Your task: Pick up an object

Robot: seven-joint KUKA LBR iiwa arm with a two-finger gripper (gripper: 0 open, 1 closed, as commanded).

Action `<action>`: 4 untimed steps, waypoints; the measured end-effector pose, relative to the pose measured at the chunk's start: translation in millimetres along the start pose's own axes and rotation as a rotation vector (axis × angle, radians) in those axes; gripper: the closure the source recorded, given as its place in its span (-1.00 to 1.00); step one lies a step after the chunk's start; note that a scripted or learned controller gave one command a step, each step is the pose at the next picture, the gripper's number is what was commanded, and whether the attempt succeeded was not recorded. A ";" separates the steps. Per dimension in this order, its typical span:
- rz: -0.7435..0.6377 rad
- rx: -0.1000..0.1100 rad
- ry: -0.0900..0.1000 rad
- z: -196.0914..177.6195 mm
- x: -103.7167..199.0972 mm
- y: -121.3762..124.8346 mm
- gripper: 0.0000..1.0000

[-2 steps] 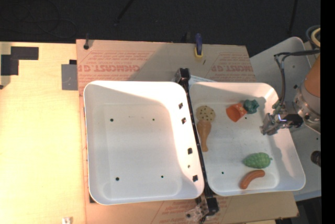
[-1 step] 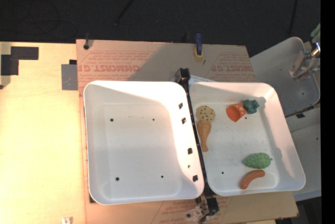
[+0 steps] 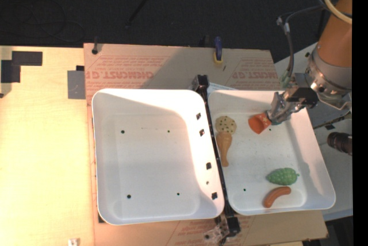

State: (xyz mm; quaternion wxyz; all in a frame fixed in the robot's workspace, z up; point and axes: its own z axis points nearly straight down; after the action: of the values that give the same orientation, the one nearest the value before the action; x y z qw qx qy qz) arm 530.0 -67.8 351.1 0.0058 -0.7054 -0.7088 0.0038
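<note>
Item: red piece (image 3: 259, 123), right bin (image 3: 313, 147), lying just left of the claw (image 3: 278, 114) and touching or nearly touching its tips. Claw state: cannot tell from this angle.

Orientation: piece is short and blocky; long axis looks to run from lower left up toward the claw, though too small to be sure.

Handling note: straddle the piece squarely across its narrow side, settle low, then close and lift straight.

Also nearby: ice-cream cone (image 3: 223, 138) further left; green lump (image 3: 283, 176) and sausage (image 3: 277, 196) below.
</note>
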 end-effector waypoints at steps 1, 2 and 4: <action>0.010 0.001 -0.001 98.9 -42.7 -38.7 1.00; 0.009 -0.013 -0.004 269.1 -71.1 -51.8 1.00; 0.014 -0.012 -0.002 253.3 -72.0 -51.3 1.00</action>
State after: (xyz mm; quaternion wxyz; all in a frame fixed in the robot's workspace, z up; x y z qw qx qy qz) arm 475.5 -139.4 98.4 0.0010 -0.7104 -0.7038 0.0001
